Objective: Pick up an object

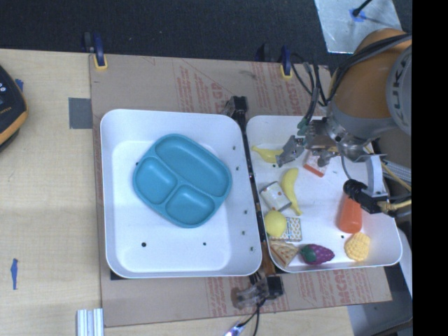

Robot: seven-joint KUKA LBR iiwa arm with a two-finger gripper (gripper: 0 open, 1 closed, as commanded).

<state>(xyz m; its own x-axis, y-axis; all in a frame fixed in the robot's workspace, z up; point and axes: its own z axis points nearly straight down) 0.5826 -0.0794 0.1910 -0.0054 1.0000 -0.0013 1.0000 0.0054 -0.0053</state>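
The right white bin (392, 257) holds several toy foods. A yellow banana (290, 187) lies near its middle, and a smaller yellow piece (266, 152) lies at its upper left. A lemon (275, 223), a grey-white block (274, 196), a patterned cracker (293, 229), a brown wedge (283, 252), a purple piece (316, 254), an orange cylinder (350, 214) and a yellow corn-like piece (358, 246) lie lower down. My gripper (304, 158) hangs over the bin's upper middle, just above the banana. It is open with nothing between its fingers. A small red piece (315, 171) lies right below it.
The left white bin (112, 187) holds a blue divided plate (182, 179). A ridge where the two bin rims meet (249, 187) separates the bins. A yellow and black device (8, 110) sits at the bench's far left edge.
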